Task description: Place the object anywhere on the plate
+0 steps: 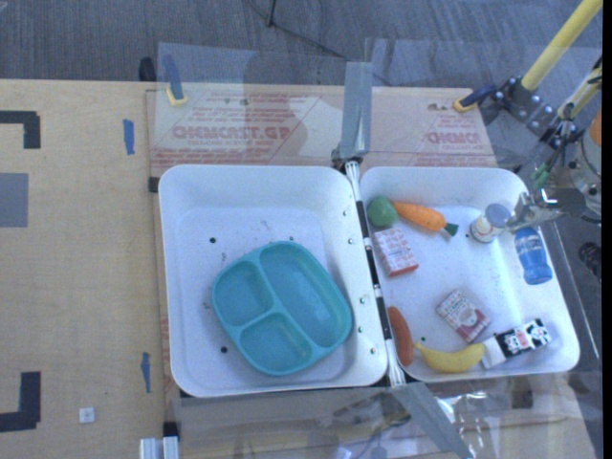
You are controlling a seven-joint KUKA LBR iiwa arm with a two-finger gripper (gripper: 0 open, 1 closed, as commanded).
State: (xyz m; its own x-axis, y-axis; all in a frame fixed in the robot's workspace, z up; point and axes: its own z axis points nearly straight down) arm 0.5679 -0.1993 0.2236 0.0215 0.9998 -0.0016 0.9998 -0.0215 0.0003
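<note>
camera view: the teal divided plate sits in the left bin, bare. candidates lie in the right bin: carrot, banana, blue bottle. the gripper hovers at right edge; i cannot tell how it stands. best descend squarely over one isolated item.

The arm is cut off by the right edge, and its tool is too blurred to read. The yellow pole runs out at the top right corner. Print on the two small cartons is too small to read.
</note>
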